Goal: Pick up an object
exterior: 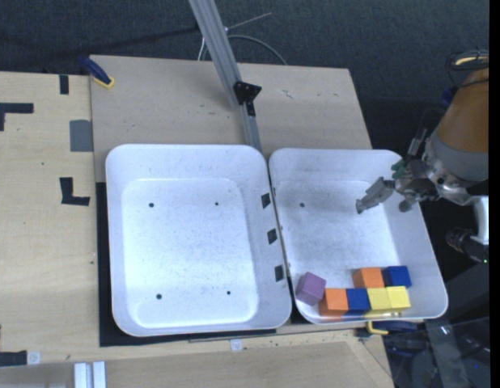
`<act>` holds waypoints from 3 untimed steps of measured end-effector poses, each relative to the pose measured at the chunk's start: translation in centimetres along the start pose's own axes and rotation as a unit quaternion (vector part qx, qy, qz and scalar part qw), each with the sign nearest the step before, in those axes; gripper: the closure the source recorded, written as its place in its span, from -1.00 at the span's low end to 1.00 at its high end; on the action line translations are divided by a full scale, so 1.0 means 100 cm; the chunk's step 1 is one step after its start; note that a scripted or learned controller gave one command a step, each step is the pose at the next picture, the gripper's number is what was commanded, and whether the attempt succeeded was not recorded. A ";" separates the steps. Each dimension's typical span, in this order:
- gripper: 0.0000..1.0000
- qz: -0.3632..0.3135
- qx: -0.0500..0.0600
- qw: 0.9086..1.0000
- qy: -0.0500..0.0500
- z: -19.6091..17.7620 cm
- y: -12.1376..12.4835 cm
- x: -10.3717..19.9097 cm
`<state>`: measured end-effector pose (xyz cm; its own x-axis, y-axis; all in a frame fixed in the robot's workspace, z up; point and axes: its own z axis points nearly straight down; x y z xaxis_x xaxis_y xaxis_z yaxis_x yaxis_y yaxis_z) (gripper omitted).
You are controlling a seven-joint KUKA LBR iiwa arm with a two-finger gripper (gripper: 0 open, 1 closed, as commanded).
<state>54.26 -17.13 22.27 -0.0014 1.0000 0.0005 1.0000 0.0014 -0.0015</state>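
Several small blocks lie clustered in the near corner of the right bin (331, 155): a purple block (311, 287), an orange block (336, 299), a blue block (358, 300), two yellow blocks (380, 299), and behind them a second orange block (367, 278) and a second blue block (396, 276). My gripper (386, 203) hangs over the right bin's far right part, well behind the blocks. It is open, its fingers spread, with nothing between them. The grey arm with its orange band (464, 120) comes in from the right.
The left bin (112, 168) sits beside the right one, their rims touching. A slanted metal bar (222, 47) with a black clamp (247, 92) crosses the bench behind the bins. A small blue and yellow tool (96, 71) lies at the far left.
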 end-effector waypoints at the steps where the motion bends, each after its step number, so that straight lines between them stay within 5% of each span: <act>1: -1.00 -0.003 -0.003 1.000 0.000 -0.011 0.064 0.048; 2: -1.00 -0.002 -0.004 1.000 0.000 -0.068 0.085 0.077; 3: -1.00 -0.001 0.002 1.000 -0.001 0.047 0.139 0.075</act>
